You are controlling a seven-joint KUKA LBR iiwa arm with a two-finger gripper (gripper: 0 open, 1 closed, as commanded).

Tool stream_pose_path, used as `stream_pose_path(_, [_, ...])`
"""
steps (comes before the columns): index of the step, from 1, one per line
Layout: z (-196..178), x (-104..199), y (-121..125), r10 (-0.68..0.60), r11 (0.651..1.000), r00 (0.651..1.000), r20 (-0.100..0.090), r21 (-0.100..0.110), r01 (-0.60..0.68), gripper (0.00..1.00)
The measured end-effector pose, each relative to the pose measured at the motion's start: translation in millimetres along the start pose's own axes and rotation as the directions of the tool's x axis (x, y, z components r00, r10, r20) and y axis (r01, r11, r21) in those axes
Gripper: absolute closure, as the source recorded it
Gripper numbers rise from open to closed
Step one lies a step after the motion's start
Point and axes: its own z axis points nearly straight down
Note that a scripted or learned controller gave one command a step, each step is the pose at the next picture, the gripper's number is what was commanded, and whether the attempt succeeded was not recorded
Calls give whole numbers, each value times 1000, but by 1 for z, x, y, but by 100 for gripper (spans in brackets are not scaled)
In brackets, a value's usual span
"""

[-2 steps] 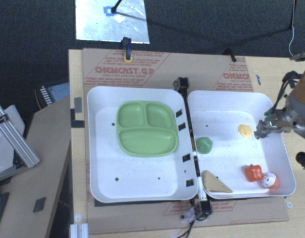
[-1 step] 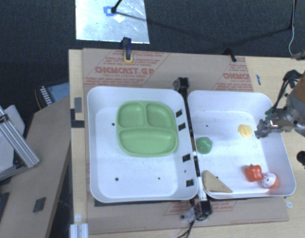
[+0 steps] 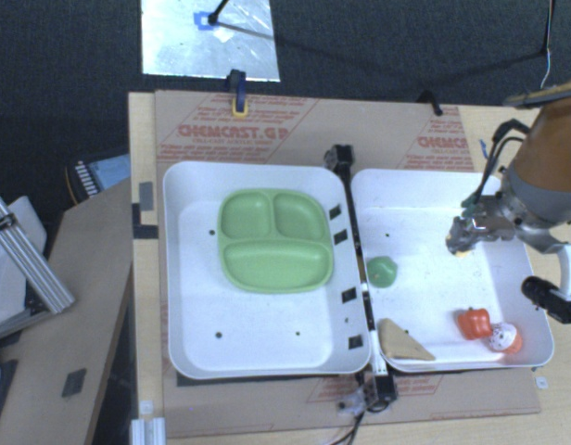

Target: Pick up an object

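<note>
Orange-and-white plastic toys [image 3: 487,330] lie in the right white bin's [image 3: 425,188] near corner, nearer the gripper [image 3: 460,239] than the small green lump [image 3: 382,271] is. Whether its grip is apart or together, I cannot tell.

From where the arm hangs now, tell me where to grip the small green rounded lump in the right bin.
Come straight down on the small green rounded lump and close across its middle. It looks low and blob-shaped, lying alone near the right bin's left wall, clear of other objects.
</note>
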Motion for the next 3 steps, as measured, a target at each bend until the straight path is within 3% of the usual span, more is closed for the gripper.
stream_pose_path(3, [2, 182, 27, -1, 1000, 1000, -1, 1, 1, 100])
